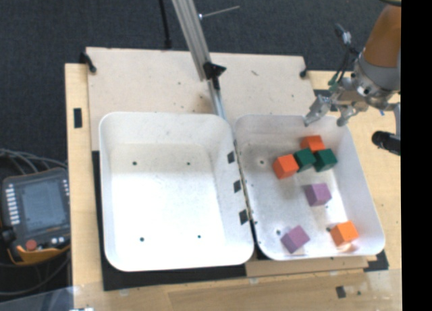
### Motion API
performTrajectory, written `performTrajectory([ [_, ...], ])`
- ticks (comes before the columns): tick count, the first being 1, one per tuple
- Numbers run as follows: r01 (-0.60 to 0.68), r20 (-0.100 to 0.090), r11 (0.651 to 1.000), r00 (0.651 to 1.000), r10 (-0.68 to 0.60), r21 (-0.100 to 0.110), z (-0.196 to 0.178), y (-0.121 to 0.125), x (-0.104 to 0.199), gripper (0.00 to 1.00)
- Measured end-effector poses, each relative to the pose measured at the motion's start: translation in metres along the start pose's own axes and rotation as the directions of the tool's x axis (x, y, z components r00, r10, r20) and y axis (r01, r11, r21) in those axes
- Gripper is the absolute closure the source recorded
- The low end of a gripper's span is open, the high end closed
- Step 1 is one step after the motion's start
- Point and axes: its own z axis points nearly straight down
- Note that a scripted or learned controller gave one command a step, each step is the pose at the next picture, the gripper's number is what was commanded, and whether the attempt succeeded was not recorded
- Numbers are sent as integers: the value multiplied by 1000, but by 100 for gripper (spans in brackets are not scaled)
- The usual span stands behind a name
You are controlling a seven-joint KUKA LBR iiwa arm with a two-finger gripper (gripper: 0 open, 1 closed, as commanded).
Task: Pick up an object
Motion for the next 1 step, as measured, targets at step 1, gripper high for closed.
performTrajectory([
  [1,3,0,1000,1000,-3,1,0,0,0,0],
])
